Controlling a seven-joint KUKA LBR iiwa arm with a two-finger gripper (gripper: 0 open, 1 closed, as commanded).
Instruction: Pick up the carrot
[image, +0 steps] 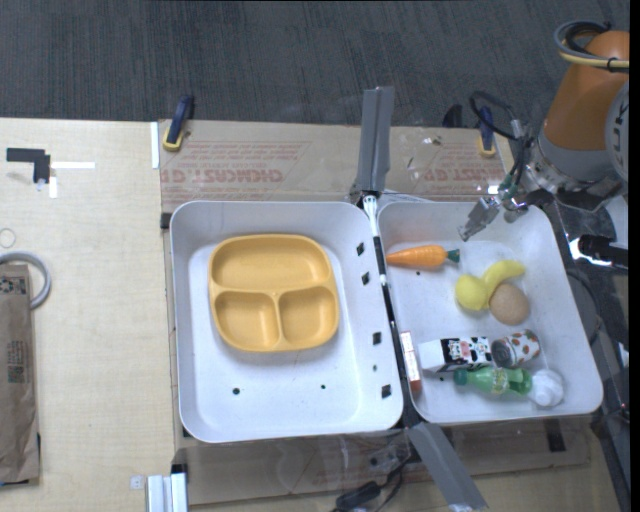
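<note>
The arm (585, 100) positions the jaws over the right bin (580, 330) far edge; their state cannot be determined. The carrot (417, 257) lies just left of the jaws, apart from them.

Arm enters from upper right, orange band (585, 95) high at the frame corner, grey wrist below it. Gripper (484, 217) angles down-left over the far edge of the right bin (578, 330), above its back rim. Nothing seen between the fingers.
</note>
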